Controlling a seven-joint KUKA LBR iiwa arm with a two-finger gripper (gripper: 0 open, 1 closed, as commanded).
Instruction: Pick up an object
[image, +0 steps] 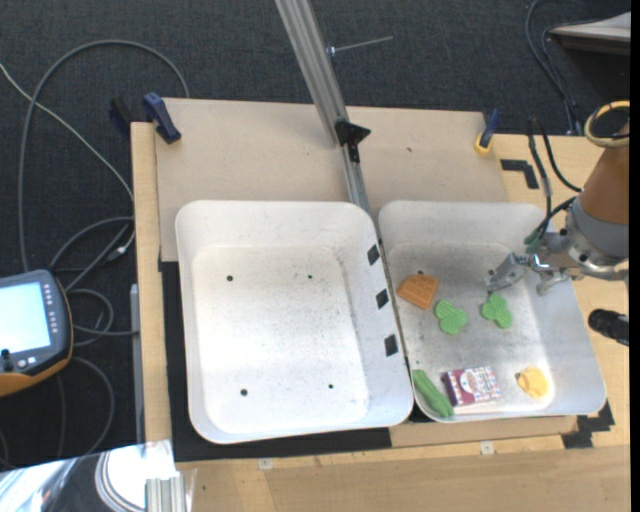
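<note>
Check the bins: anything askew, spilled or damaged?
Nothing spilled or damaged that I can see. One oddity: the long green piece lies up against the right bin's front-left rim, beside the pink-and-white packet, rather than flat on the floor. The other items sit loose inside that bin. The gripper is above the green piece.

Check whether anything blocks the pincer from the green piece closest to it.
Nothing visible does. The pincer hangs just above the green piece in the right bin, bare floor between them.
</note>
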